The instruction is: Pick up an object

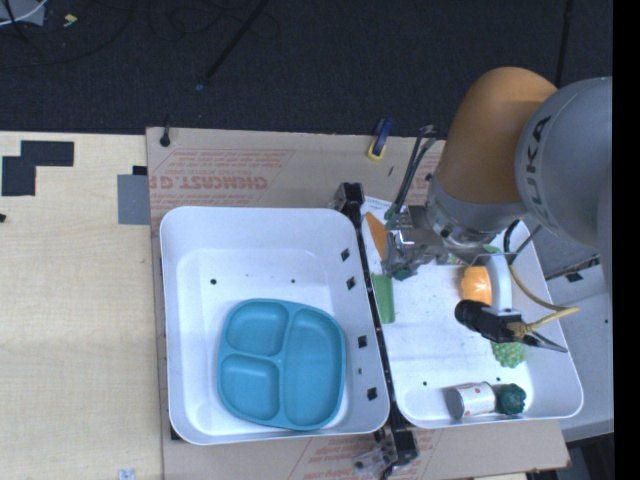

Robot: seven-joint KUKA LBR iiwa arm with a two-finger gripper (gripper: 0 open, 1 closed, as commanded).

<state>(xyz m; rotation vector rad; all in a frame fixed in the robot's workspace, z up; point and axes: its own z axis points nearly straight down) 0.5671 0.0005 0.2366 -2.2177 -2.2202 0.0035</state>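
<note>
Several objects crowd the right bin (pixel 560 388), and the tool (pixel 400 260), fingers' state unreadable, sits low at its left wall by a green stick (pixel 383 298) and orange piece (pixel 374 234); likely risk: striking the wall or divider.

You see cardboard (pixel 220 173) under two white bins (pixel 185 268), a blue clamp (pixel 379 139) at twelve o'clock, cables (pixel 40 8) at eleven.

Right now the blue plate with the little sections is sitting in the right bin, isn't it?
Not quite. In the camera view the blue plate with the little sections is sitting in the left bin, not the right bin. The right one holds the small toys.
</note>
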